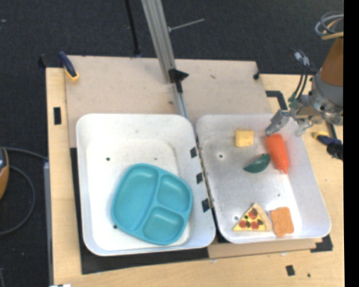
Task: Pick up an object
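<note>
**Inspector:** Which step is in hand?

**Arm:** I am judging it as the approach; nothing is lifted. I am hanging my two-finger gripper (pixel 285 122) over the far right part of the right-hand shallow white bin (pixel 308 178), just above the top end of the long orange carrot-shaped toy (pixel 278 151). That carrot is lying on the bin floor, and it is the likeliest target.

**Inspector:** State of the end effector?

**Arm:** The fingers are standing apart, one grey finger (pixel 275 123) slanting down toward the carrot's top, and I am seeing nothing between them. I am holding no object.

**Inspector:** What else is lying close by?

**Arm:** A dark green leaf-shaped piece (pixel 257 164) is sitting just beside the carrot on its left, a small pale yellow block (pixel 245 138) is lying near, further left. A toy pizza slice (pixel 252 219) and a flat orange square piece (pixel 282 220) are lying at the near edge, well apart from me.

**Inspector:** What is the next move calling for?

**Arm:** In my judgement, lowering so the fingers straddle the carrot's width, then closing. The risk is nudging the green piece or clipping only the carrot's tip.

**Inspector:** Pose?

**Arm:** I am reaching in from the right, my orange-banded wrist (pixel 332 64) standing above the bin's far right corner.
</note>
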Motion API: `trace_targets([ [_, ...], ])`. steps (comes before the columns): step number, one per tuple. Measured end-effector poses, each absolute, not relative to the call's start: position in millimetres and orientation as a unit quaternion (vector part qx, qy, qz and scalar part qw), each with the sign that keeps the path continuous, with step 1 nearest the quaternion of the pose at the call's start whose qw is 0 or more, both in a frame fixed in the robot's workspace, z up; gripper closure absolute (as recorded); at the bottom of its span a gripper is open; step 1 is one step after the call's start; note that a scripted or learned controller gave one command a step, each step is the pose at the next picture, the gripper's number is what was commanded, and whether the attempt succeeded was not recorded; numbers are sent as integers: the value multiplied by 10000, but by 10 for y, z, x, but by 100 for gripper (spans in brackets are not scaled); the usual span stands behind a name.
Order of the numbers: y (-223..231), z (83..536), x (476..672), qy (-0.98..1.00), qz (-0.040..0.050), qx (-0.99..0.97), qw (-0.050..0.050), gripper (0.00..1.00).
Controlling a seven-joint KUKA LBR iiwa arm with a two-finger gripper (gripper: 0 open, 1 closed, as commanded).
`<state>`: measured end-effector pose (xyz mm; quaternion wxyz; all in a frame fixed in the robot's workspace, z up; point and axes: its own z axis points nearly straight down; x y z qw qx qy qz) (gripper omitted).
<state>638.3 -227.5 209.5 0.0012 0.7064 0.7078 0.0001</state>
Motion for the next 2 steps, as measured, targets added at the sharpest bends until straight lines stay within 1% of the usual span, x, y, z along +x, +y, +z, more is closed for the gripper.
trace_targets([
  [1,-2257,1510,6303,7073,-12,7069,-4,0],
  [2,-2267,1303,6309,7073,1,7069,11,0],
])
